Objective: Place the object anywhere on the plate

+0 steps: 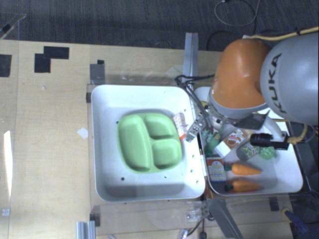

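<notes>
The green plate [148, 142] lies flat in the middle of the left bin [107, 183], its three hollows facing up and ready to receive something. The gripper [192, 127] hangs over the wall between the two bins, by the plate's right edge, beside a small red-and-white packet [180, 125]. Whether it grips that packet I cannot tell. Two carrots [245, 170] wait in the right bin [294, 180].

A green plate [148, 142] sits mid-left bin [102, 133]. At its 3 o'clock, the gripper [192, 130] hangs over the bins' shared rim beside a red-white packet [180, 123]. Two carrots [244, 170] lie at 5 o'clock in the right bin [294, 180].
</notes>
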Tool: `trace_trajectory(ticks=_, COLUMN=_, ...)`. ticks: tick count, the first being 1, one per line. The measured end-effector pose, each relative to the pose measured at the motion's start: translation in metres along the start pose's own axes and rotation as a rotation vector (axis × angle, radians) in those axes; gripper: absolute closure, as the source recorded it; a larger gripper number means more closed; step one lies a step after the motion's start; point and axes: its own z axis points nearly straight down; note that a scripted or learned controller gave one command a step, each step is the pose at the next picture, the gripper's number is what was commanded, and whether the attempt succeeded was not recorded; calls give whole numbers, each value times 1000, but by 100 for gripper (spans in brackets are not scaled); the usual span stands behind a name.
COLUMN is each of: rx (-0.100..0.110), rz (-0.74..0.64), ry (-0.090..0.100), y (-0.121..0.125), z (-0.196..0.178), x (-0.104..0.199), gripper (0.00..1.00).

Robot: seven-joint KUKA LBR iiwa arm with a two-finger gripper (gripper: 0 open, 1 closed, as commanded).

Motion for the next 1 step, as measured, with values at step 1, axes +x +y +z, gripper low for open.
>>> trace_trajectory(ticks=1, rx=0, rz=-113, ry=1, y=13, z=-15, x=58, gripper=100)
